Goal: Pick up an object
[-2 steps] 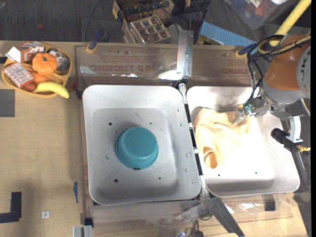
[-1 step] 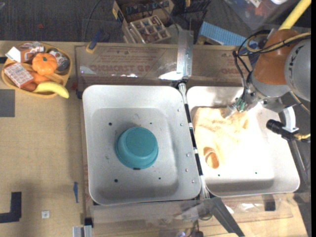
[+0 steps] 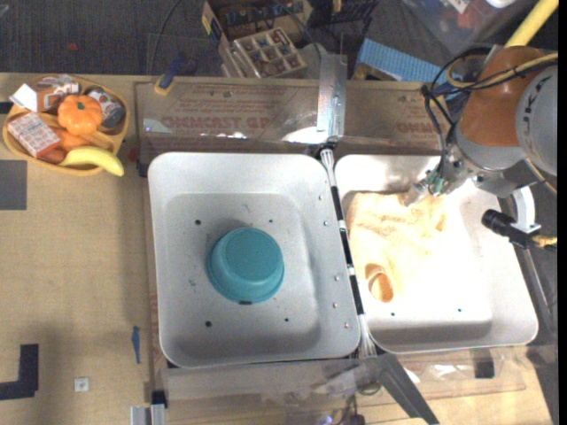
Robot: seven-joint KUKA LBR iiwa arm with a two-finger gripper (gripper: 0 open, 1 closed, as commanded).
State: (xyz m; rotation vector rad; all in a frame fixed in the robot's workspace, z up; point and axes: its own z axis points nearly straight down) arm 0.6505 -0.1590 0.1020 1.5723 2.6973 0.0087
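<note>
Starting at the left, a fruit bowl [image 3: 66,131] sits on the bench, well clear of the bins. A teal bowl [image 3: 247,264] lies upside down mid-left bin [image 3: 168,193], open floor around it. A cream cloth [image 3: 390,224] spreads across the right bin [image 3: 505,326]; the gripper [image 3: 434,182] touches its far corner, grip unclear.
</note>
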